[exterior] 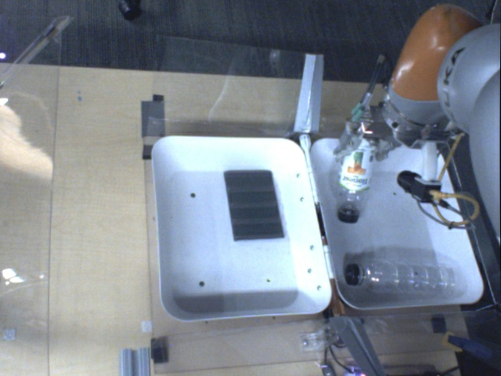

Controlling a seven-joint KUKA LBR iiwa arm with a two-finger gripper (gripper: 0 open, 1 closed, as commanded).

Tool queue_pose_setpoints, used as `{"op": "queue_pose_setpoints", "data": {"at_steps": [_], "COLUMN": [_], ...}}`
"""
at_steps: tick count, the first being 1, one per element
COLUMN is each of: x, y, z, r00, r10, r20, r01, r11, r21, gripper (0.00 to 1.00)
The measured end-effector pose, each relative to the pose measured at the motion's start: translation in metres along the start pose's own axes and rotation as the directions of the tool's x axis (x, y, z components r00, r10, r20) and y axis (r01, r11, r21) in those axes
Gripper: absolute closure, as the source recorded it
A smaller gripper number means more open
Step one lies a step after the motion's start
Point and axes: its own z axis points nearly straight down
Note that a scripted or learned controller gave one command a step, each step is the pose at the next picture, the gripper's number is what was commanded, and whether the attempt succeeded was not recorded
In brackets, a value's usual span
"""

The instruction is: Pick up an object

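On the wooden bench, the right white bin (pixel 470 245) has the gripper (pixel 365 131) pinching a small clear plastic bottle with an orange-green label (pixel 354 177) by its base, so lifting clear looks next.

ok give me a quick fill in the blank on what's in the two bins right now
1. The dark ridged block lies in the ____ bin of the camera view.
2. The small bottle with the orange and white label hangs cap ____ between the fingers of the gripper.
3. The large clear bottle lies on its ____ in the right bin.

Missing words: left; down; side
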Motion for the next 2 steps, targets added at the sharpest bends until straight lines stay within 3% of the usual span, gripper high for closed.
{"op": "queue_pose_setpoints", "data": {"at_steps": [1,2], "x": [-0.006,-0.041], "y": [0.018,0.017], "z": [0.02,-0.01], "r00": [0.994,0.964], "r10": [0.105,0.265], "r20": [-0.003,0.002], "r01": [-0.105,-0.265], "r11": [0.994,0.964], "r21": [0.005,0.001], "gripper": [1.0,1.0]}}
